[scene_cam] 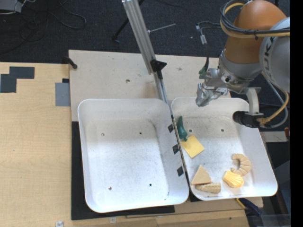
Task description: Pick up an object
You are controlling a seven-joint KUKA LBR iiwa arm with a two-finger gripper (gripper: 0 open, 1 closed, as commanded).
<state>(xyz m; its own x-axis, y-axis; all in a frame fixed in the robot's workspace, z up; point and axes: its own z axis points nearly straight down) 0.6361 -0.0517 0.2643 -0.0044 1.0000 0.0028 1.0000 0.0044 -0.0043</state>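
My gripper (204, 98) hangs above the far edge of the right bin (251, 141), with nothing visible between its fingers. In that bin lie a yellow square slice (193, 146) next to a green piece (181, 128) near the left wall. A tan wedge (201, 176) and a bread-like slice (209, 188) rest at the near edge. A yellow ridged piece (233, 179) and a curved croissant-like piece (242, 163) sit at the near right. All of these lie well below and nearer than the gripper.
The left bin (90, 126) stands beside the right one, sharing a divider with black clips (176, 149). A slanted metal rail (142, 37) rises behind the bins. A black cable fitting (246, 118) overhangs the right bin's far right rim.
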